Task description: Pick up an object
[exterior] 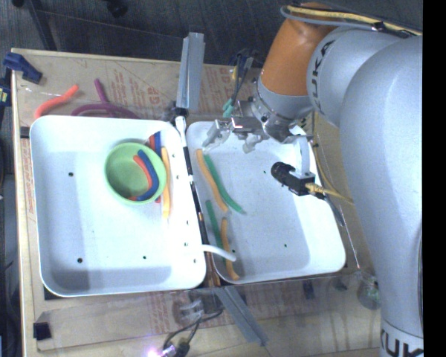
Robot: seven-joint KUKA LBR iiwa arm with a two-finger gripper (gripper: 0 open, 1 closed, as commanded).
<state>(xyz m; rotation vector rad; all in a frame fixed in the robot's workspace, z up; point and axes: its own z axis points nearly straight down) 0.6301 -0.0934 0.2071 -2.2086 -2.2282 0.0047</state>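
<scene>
Two white bins are seen side by side on the bench [97, 76]. The gripper [234, 134] is held over the far left corner of the right bin [312, 251], its fingers spread, with nothing seen between them. Just near of it, along that bin's left side, an orange strip [208, 178] and a green strip [221, 188] lie close together, with more thin strips nearer along the same wall. A black piece [284, 174] hangs over the bin's middle right. In the left bin [74, 251] a green bowl [126, 175] is set, with red and blue curved pieces in it and a yellow strip [166, 188] at its right. The arm [357, 125] enters from the right.
</scene>
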